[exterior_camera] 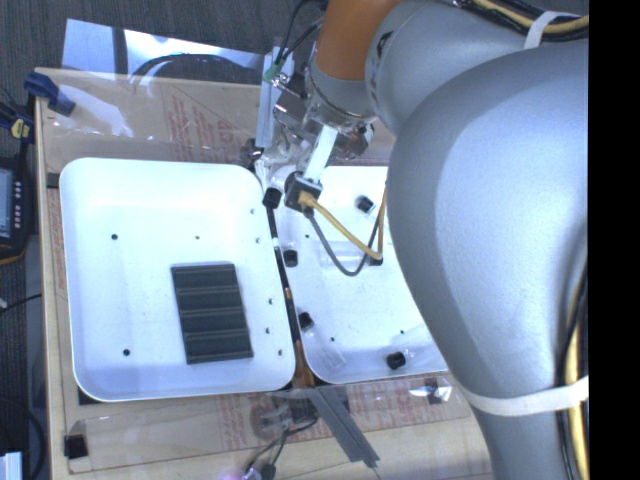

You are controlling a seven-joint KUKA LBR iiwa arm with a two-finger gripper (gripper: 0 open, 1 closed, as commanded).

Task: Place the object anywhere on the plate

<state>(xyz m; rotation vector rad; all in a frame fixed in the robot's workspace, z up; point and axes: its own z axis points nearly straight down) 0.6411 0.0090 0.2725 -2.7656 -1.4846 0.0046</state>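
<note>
A dark grey ribbed rectangular plate (pixel 211 312) lies flat in the left bin (pixel 100 198), towards its front middle. My gripper (pixel 283 181) hangs over the far end of the seam between the two bins, up and to the right of the plate and well apart from it. A yellow cable (pixel 345 238) loops down from the wrist over the right bin (pixel 330 353). The bulky grey arm covers most of the right bin, hiding what lies there.
Small black studs dot both bin floors, such as one (pixel 396 360) near the right bin's front. A grey bracket (pixel 340 423) lies on the bench in front of the bins. Cables and blue clamps (pixel 45 90) sit at the far left.
</note>
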